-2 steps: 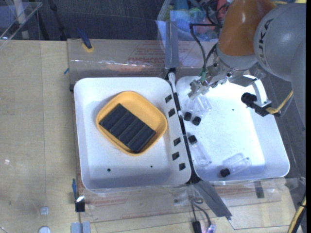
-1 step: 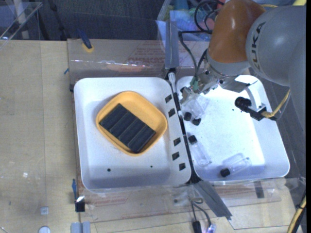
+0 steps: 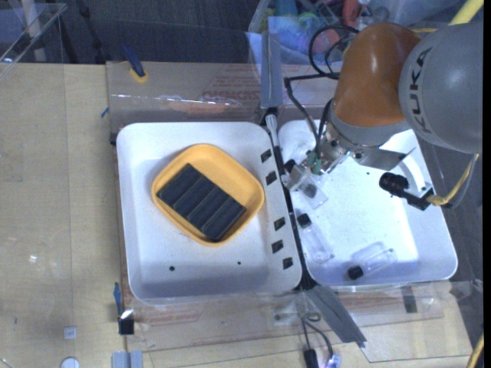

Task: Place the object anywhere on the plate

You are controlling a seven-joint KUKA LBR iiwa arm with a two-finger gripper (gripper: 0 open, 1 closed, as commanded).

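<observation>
- A dark ridged slab (image 3: 202, 200) lies flat on the yellow plate (image 3: 230, 161), filling most of the plate's floor and sitting inside its raised rim on every side.
- The plate is turned at a slant in the left bin (image 3: 153, 271), nearer that bin's back and its right wall than its front.
- White floor shows all round the plate. The widest stretch runs along the front of the left bin, with a narrower strip down its left side.
- The gripper (image 3: 311, 176) is over the right bin (image 3: 414, 236), at that bin's back left corner, just beside the wall shared with the left bin.
- I cannot tell from this angle whether the gripper is open or closed, and nothing can be made out held in it. It is well apart from the slab and the plate.
- The arm (image 3: 430, 75) comes in from the upper right, its orange band above the back of the right bin.
- The shared wall (image 3: 278, 198) between the bins carries a row of small black clips.
- In the right bin, a clear piece (image 3: 374, 254) and a small black knob (image 3: 354, 272) lie near the front, and a small black bit (image 3: 303, 221) sits close to the shared wall.
- The middle and right of the right bin's floor are bare.
</observation>
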